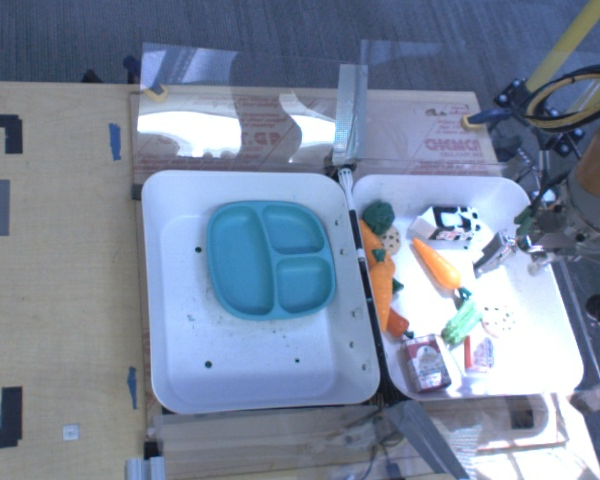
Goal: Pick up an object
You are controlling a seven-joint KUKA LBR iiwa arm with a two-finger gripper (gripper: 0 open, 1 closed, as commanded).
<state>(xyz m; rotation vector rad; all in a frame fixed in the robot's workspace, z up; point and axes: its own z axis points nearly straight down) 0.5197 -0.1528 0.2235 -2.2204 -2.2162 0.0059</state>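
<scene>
Ideally the two-finger gripper (496, 254), hovering over the right white bin (565, 358) with fingers apart and holding nothing, should drop squarely over the orange plastic carrot (437, 264) (lying just beside it) before closing.

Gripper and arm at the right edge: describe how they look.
The gripper is small, dark grey metal with shiny fingers, over the right bin. Behind it sits grey hardware with a green spot. Black and yellow cables loop above, beside a yellow bar.
</scene>
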